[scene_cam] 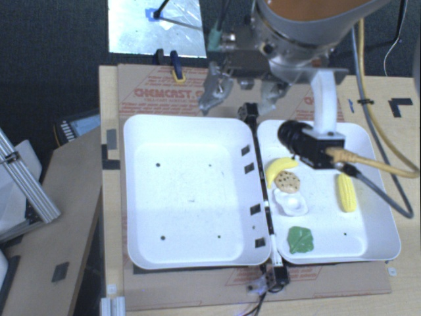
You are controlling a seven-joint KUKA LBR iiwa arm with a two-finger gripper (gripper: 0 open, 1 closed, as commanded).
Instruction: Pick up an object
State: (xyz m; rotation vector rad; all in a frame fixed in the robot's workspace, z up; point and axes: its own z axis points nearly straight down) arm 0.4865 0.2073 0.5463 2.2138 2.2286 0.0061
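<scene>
The two-finger metal gripper [240,96] hangs with jaws parted and nothing between them, above the bins' far edge; just below it to the right lie a yellow banana [279,169], a round speckled cookie [287,181], a white fried egg [291,204], a yellow corn cob [346,191] and a green leaf [300,239] in the right white bin [378,236]; the left white bin [191,189] sits below the gripper

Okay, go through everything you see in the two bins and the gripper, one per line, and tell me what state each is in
gripper: raised above the far rim of the bins, fingers apart, nothing between them
banana: lying in the right bin, touching the cookie
cookie: lying flat
fried egg: lying flat
corn cob: lying lengthwise
green leaf: lying flat
left bin: holds no objects
</scene>
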